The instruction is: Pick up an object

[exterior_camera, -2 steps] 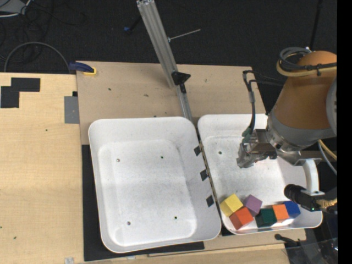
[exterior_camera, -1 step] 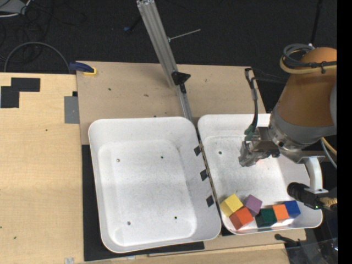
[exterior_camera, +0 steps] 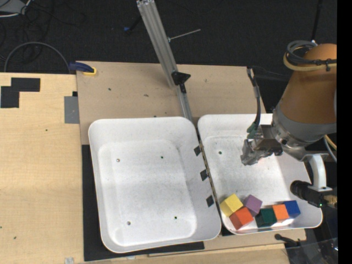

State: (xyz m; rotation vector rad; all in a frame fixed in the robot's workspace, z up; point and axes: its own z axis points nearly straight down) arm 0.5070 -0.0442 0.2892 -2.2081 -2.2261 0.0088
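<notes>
Several small blocks lie bunched at the front of the right bin [exterior_camera: 231,131]: a yellow block [exterior_camera: 232,203], a red block [exterior_camera: 241,218], a purple block [exterior_camera: 253,203], a green block [exterior_camera: 266,217], an orange block [exterior_camera: 281,211] and a blue block [exterior_camera: 292,208]. My gripper [exterior_camera: 251,156] hangs over the middle of the right bin, well behind the blocks and apart from them. Nothing shows between its fingers. The grey and orange arm [exterior_camera: 308,98] reaches in from the right.
The left bin [exterior_camera: 104,131] sits beside the right one, with black clips [exterior_camera: 202,174] along their shared edge. A slanted aluminium rail [exterior_camera: 162,43] rises behind the bins. The wooden bench [exterior_camera: 33,147] extends to the left.
</notes>
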